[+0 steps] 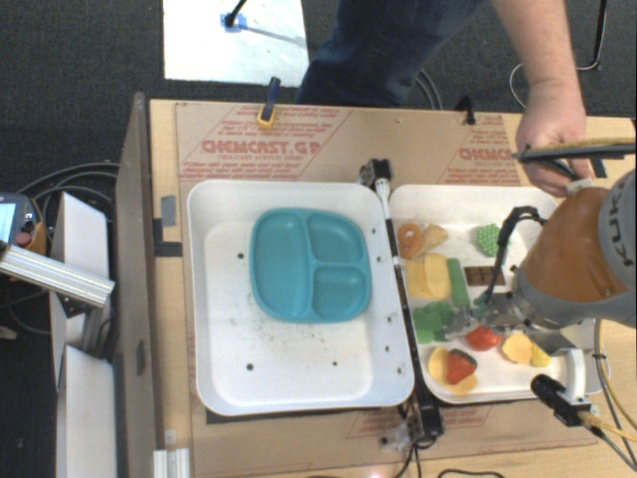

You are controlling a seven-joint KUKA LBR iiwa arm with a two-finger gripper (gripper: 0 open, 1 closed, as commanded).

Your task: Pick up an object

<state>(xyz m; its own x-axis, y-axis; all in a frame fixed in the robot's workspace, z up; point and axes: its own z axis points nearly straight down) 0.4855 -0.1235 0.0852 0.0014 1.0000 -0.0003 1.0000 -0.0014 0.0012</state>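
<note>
honestly can't tell if the gripper (466, 319) is open or closed under that arm, but it's low in the right bin (438, 203) right next to the red piece (483, 339), so it'll probably nudge neighbours and grab nothing.

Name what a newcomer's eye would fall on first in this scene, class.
The teal divided plate lies alone in the left bin, bright against the white. In the right bin, small colourful toy foods crowd together, with the grey arm's orange band above them. A person's hand reaches in at the upper right.
</note>
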